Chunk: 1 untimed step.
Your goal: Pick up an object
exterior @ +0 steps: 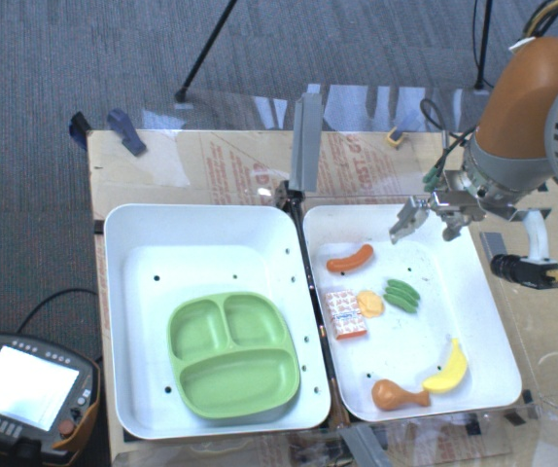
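Here the gripper (427, 219) hangs with fingers spread above a curved orange-red sausage (350, 259) in the right bin (488, 309).

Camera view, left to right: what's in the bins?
Green divided plate → red-and-white carton → hot dog → green pea pods → banana. Skipped overlapping items.

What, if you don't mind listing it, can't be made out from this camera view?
- Gripper: too small and blurred to judge its fingers.
- Small packet: its print is too small to read.
- Yellow item beside the packet: too small to identify.
- Arm: cut off by the right edge.
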Motion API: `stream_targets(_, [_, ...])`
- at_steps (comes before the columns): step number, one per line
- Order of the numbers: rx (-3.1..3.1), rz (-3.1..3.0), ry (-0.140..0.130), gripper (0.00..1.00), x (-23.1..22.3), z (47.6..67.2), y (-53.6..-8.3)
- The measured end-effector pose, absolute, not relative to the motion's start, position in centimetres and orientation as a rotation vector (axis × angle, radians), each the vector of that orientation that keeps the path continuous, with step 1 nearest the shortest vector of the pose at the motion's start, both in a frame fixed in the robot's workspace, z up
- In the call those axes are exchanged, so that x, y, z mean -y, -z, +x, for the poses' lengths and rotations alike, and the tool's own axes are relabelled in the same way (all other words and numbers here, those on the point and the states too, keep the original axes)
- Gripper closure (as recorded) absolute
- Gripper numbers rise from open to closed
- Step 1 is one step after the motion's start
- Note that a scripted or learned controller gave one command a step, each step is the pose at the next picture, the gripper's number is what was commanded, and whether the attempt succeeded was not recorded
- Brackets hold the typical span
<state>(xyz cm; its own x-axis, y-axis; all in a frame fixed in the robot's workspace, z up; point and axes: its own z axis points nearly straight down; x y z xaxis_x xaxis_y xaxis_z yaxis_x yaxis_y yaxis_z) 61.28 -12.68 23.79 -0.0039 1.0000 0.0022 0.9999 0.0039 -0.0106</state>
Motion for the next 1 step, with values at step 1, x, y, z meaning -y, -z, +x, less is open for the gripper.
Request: stream_targets(1, [2.248,-2.186,-0.006,0.0,12.35,62.4,-8.43])
